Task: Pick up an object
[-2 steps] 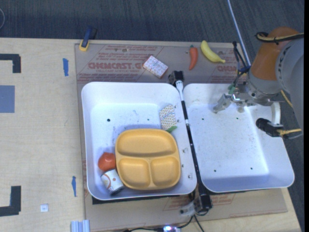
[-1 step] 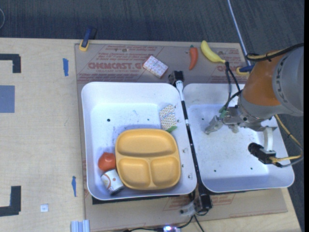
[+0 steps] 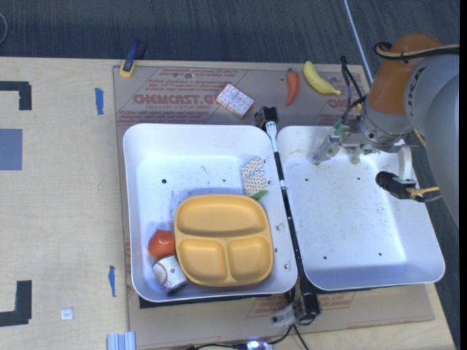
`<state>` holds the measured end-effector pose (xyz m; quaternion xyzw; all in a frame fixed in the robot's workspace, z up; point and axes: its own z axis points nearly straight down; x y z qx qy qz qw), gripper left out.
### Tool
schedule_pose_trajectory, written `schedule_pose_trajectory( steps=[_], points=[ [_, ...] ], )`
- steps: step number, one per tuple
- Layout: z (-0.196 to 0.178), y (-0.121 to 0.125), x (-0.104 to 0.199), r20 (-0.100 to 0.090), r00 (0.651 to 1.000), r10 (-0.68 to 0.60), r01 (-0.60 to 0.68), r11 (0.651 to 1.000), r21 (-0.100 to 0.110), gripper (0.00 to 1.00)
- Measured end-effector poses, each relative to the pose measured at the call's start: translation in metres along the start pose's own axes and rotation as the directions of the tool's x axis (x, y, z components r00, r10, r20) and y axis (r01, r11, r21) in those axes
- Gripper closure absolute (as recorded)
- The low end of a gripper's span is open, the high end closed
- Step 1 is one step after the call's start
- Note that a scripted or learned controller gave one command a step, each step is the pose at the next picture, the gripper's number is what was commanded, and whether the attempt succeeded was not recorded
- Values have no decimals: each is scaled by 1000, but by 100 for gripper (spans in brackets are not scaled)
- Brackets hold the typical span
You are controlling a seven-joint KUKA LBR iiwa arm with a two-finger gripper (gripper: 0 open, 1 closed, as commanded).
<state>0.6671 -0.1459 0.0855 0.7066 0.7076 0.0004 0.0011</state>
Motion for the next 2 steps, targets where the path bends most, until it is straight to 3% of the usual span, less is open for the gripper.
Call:
schedule_pose_trajectory(
  steps=[1,2],
  points=[
    [0,-69,19,0,1000,2,-2,1000,0,0],
    [-72,-170,-26,-2,1000,3,-3,1000,4,0]
  ],
)
